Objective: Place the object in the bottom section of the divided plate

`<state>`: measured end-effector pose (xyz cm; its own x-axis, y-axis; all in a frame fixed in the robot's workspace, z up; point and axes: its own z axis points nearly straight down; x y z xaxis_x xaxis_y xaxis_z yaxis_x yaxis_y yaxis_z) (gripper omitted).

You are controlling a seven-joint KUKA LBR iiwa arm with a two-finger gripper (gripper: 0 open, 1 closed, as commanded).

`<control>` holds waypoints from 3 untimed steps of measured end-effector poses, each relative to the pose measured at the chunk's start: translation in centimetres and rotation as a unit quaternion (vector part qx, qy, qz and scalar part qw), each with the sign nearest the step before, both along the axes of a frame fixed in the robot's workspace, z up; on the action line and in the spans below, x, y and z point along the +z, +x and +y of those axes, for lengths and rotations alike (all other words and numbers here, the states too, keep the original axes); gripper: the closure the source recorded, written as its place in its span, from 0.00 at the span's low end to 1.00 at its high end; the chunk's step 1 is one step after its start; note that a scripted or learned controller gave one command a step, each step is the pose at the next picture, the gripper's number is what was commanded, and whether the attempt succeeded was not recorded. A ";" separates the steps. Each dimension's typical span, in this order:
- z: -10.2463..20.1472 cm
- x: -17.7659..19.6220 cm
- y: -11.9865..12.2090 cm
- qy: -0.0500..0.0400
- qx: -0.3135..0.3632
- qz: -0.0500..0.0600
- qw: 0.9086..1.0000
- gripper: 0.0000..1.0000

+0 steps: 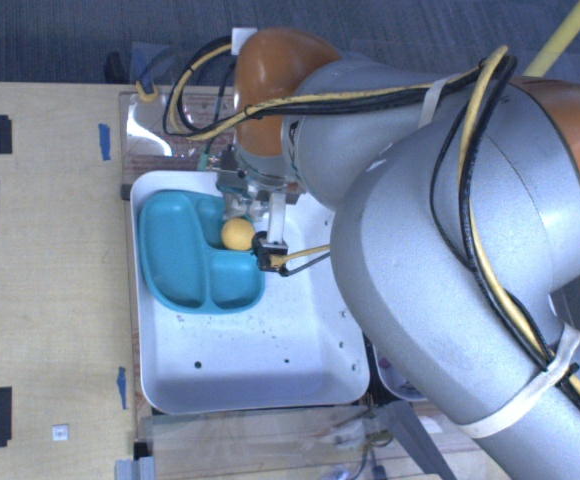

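Observation:
A blue divided plate [175, 253] lies in the upper left of the white bin [270, 358]. It has one long section on the left and two smaller sections on the right. A small yellow ball [236, 234] sits at the plate's right side, about where the ridge between the two smaller sections runs. My gripper [248, 211] hangs directly over the ball, its tip right at the ball's top edge. The view does not show whether the ball is held or resting on the plate.
The grey arm with its orange band covers the whole right side of the view and hides the second bin. A few dark specks dot the white bin's floor [230, 353] below the plate. The wooden bench [50, 268] lies to the left.

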<state>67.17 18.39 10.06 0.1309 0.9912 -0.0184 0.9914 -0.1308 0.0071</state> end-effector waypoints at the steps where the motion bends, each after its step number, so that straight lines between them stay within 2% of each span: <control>1: 3.2 6.6 -0.4 0.004 -0.090 0.003 0.996 1.00; 2: 3.5 -0.2 -1.8 0.006 -0.204 0.001 0.979 1.00; 3: 3.2 0.3 -2.0 0.002 -0.204 0.005 0.979 1.00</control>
